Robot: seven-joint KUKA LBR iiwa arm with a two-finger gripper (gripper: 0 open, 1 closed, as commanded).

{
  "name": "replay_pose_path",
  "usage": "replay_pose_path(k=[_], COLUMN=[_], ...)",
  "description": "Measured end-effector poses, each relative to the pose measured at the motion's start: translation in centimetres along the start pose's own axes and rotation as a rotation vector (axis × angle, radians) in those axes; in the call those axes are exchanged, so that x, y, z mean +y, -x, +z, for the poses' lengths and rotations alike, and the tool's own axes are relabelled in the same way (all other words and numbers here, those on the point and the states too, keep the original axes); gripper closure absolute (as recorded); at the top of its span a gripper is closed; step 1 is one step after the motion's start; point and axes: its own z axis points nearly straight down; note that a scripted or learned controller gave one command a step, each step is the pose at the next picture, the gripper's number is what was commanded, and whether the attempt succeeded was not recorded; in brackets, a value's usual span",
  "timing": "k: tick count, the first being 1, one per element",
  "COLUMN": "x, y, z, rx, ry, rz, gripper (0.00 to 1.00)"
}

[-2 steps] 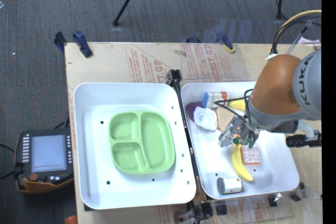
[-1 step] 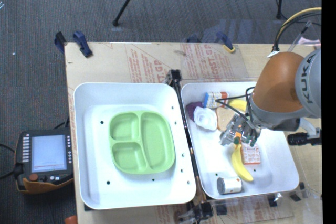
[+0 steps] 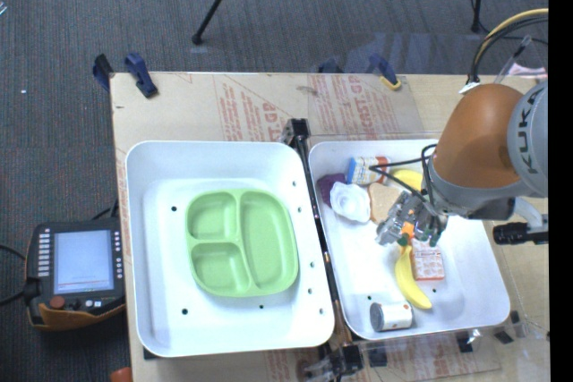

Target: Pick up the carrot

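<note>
The arm (image 3: pixel 488 152) comes in from the right of the frame, its big orange band bulging over the upper right part of the right bin (image 3: pixel 466 304). Below and to the left of that band the wrist tips downward, and the gripper (image 3: pixel 410 230) hangs low over the middle of that bin. Whether the gripper is open or closed I cannot tell from here; the metal parts blur together. A small spot of orange with a touch of green beside it shows right at the gripper's tip, which may be the carrot (image 3: pixel 407 231), but it is too small to be sure, and I cannot say it is gripped.

Things crowd around the gripper. A yellow banana (image 3: pixel 411 280) lies just below it, running toward the bin's lower edge, with a small red-and-white packet (image 3: pixel 428 264) touching its right side. A white crumpled piece (image 3: pixel 351 202) sits to the gripper's left, beside a purple thing (image 3: pixel 328 189) near the bin's left wall. A small bottle (image 3: pixel 365 167) lies near the upper rim. A short grey-and-white can (image 3: pixel 391 316) rests near the bottom rim.

The bare floor of the right bin shows mostly at its lower left and far right. The left bin (image 3: pixel 161 192) carries a green divided plate (image 3: pixel 242 242) at its centre, with white floor all around it.
</note>
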Motion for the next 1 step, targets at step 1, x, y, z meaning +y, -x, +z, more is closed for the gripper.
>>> replay_pose_path(k=[1], x=[3.53], y=[0.05], z=[-8.88], rx=[-0.003], ry=[-0.001], rz=[0.132], gripper=[1.00])
